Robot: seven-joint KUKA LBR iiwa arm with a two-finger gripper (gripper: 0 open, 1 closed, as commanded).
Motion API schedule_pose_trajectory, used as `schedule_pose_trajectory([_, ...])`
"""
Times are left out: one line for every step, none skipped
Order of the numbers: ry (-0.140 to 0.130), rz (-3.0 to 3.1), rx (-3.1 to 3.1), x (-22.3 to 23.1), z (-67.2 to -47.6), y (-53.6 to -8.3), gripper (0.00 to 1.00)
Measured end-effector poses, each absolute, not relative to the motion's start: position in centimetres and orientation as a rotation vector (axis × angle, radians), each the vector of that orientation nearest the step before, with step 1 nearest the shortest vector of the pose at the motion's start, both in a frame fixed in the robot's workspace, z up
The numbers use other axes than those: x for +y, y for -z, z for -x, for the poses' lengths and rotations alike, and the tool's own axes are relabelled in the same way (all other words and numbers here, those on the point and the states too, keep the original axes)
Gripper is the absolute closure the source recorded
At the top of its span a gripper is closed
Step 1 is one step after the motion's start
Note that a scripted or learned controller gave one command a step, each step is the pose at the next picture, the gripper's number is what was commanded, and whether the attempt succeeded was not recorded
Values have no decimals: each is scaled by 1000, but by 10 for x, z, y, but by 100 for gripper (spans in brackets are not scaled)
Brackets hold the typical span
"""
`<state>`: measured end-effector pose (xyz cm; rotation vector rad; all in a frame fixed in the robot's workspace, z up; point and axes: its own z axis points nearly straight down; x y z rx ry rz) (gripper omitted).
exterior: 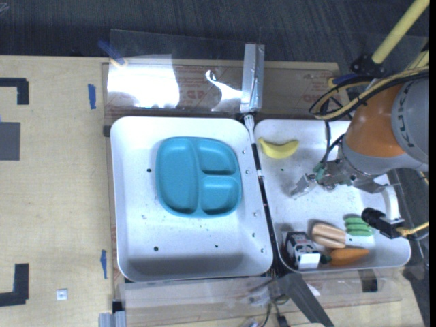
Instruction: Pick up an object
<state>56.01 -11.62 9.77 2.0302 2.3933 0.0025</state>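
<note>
My gripper (300,185) hangs over the middle of the right bin (381,133), and the grey arm with its orange band (373,131) comes in from the right. A yellow banana (278,147) lies at the bin's far left corner, above and left of the gripper. Along the near side lie a tan bun-like piece (328,234), an orange carrot (347,255), a green piece (359,226) and a small black-and-white object (300,248). The gripper sits apart from all of them, over bare bin floor.
The left bin (129,203) holds a blue divided plate (199,176) at its centre. A ridge (259,189) separates the two bins. Cables (340,90) and a yellow pole (402,26) run behind the arm at the top right.
</note>
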Motion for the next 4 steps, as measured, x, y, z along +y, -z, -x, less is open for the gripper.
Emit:
schedule_pose_trajectory([-3, -2010, 2408, -129, -635, -87, 0])
schedule_pose_trajectory([-8, -1911, 2483, -94, -669, -145, 0])
schedule_pose_trajectory([-12, -1868, 2513, -103, -671, -108, 0])
schedule_pose_trajectory([-13, -1853, 2526, -104, -673, -104, 0])
